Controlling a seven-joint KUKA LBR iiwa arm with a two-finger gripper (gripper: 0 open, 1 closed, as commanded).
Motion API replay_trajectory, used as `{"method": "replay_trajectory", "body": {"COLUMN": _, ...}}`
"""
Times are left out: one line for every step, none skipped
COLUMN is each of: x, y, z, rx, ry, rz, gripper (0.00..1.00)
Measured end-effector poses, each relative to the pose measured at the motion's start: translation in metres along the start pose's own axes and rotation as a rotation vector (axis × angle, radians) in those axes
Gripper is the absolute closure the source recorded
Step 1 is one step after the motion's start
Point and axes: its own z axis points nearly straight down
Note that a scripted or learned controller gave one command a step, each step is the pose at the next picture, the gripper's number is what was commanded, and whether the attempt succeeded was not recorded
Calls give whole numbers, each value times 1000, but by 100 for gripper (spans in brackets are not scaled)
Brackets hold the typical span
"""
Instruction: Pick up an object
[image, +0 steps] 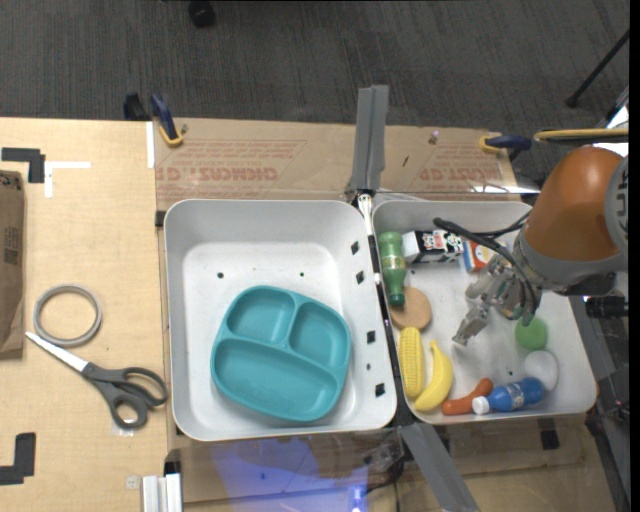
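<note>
**Arm hanging over the right bin, end effector spread and holding nothing**

The grey arm with its orange band (570, 205) is reaching in from the right and hovering above the right bin (572, 400). Its end effector (482, 312) is pointing down and to the left over the bare white floor in the middle of that bin, with the fingers (468, 330) standing apart and nothing sitting between them.

The things to pick are lying all around it in the right bin. A green bottle (391, 262) is lying along the left wall, with a tan round disc (412, 310) just below it. A corn cob (410, 362) and a banana (436, 378) are resting side by side near the bottom left. An orange carrot-like piece (466, 397) is touching a blue and white bottle (512, 396) along the front wall. A green ball (532, 333) is sitting just beside the end effector on its right, and a black and white carton (438, 244) is lying near the back wall.

The left bin (200, 240) is holding a teal divided plate (282, 352). Out on the desk (90, 240) to the left, a roll of tape (67, 314) and a pair of scissors (110, 380) are lying near each other.
</note>
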Motion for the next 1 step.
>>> {"method": "replay_trajectory", "body": {"x": -60, "y": 32, "z": 0, "rx": 0, "ry": 0, "rz": 120, "gripper": 0}}
